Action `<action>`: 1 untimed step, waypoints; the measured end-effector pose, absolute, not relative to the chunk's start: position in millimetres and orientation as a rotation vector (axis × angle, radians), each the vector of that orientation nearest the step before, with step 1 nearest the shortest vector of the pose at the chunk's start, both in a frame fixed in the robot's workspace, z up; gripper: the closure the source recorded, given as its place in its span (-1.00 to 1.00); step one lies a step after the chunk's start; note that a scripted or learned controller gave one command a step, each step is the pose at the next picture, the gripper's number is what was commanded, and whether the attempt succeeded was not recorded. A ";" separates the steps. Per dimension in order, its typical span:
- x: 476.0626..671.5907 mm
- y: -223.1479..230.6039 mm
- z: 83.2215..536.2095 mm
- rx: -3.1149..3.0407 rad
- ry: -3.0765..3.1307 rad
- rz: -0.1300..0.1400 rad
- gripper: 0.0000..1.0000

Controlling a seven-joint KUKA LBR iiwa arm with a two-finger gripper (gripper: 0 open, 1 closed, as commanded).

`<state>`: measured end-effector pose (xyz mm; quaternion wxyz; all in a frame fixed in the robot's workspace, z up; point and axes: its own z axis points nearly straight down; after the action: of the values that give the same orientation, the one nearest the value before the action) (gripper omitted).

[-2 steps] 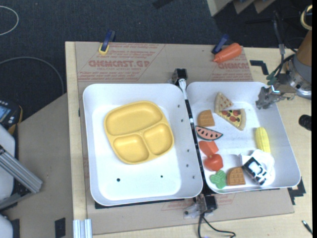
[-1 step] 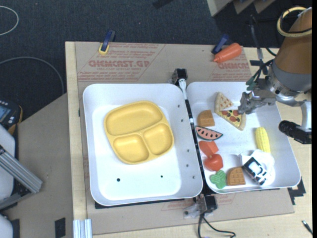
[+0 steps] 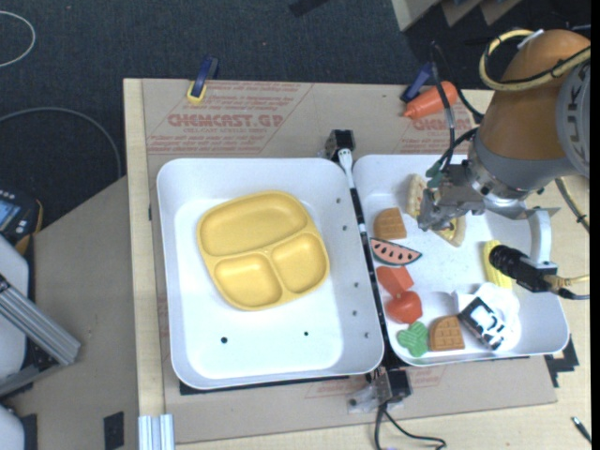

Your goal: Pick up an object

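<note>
Two white bins side by side, arm over the right one
Left bin [image 3: 178, 251] holds a yellow divided tray [image 3: 262, 248], 3 compartments, nothing in them. Right bin [image 3: 544, 331] has small toy foods: watermelon slice [image 3: 392, 250], red pieces [image 3: 399, 292], brown bread-like piece [image 3: 389, 223], waffle-like piece [image 3: 447, 333] beside a green item [image 3: 412, 337], yellow item [image 3: 497, 261], black/white object [image 3: 486, 321]. Gripper [image 3: 439, 211] sits low at bin's upper part, over a tan piece [image 3: 415, 193]; can't tell jaw state, nothing seen between them
</note>
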<state>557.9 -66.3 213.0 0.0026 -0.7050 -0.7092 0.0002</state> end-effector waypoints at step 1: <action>538.0 -20.7 226.4 -2.212 -2.224 0.000 1.00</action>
<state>538.0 -20.7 226.4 0.0022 -0.7052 -0.7090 -0.0001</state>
